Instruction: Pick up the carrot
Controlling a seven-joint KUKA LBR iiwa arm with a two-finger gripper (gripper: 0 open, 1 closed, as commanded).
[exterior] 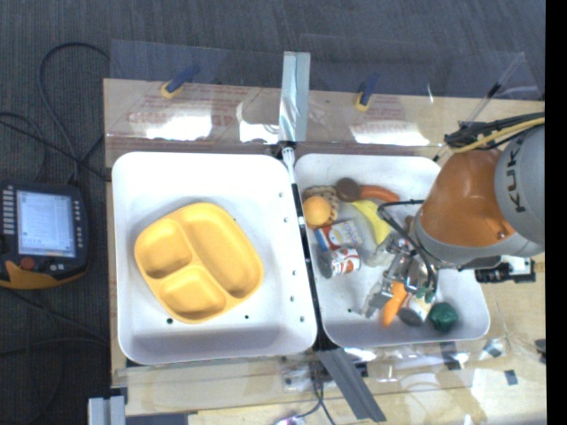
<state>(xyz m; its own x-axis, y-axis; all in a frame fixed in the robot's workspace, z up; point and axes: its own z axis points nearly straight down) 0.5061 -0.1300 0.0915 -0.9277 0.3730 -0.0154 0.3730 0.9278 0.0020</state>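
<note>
Carrot [392,309] lies low in the right bin [461,326], a short orange piece tilted on the floor near the front wall, just beside a dark green vegetable [442,315]. Right over it hangs the gripper [397,290], reaching down from the orange-banded wrist. Whether its fingers are spread or pressed on the carrot I cannot tell; the metal parts blur together. Judging by this, the approach looks done, while a sure grasp and the lift remain. The yellow tray [197,260] sits in the left bin [142,175].
</note>
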